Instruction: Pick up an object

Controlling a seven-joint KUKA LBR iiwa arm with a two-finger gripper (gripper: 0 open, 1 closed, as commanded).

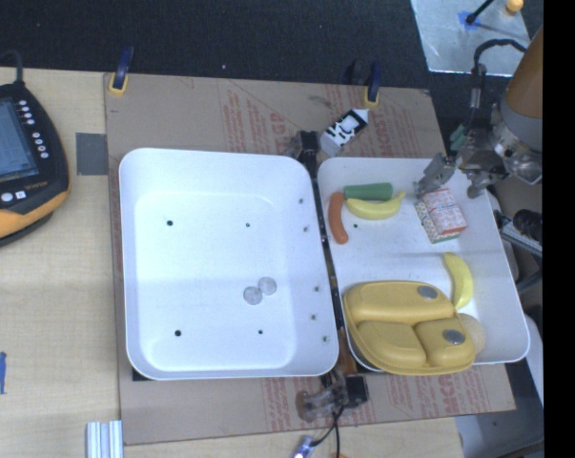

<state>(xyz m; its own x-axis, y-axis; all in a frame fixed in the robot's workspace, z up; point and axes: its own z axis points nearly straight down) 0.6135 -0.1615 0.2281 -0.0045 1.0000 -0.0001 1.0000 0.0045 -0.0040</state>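
A small clamp with a cable sits at the near edge of the cardboard, between the two bins.

The jaws hang over the far right corner of the right bin. They stand apart with nothing between them, just beyond a small box. The box lies flat on the bin floor, white with red print, and the writing is too small to read.

To the left of the box a short banana touches a green piece on its far side. Further left, an orange stick lies along the bin's left wall. Nearer the camera than the box, a second banana curves along the right side. It touches a big yellow shell with two grey round spots, which fills the near end of the bin.

The left bin holds two grey discs, touching each other, near its middle.

Behind the gap between the bins lies a black-and-white item — its pattern may be lettering, but I cannot read it. The cardboard under both bins bears faded red print, also unreadable, and two blue clips hold its far edge. A pendant — orange and black, with a lit screen whose text is too blurred to read — rests on the desk at far left.
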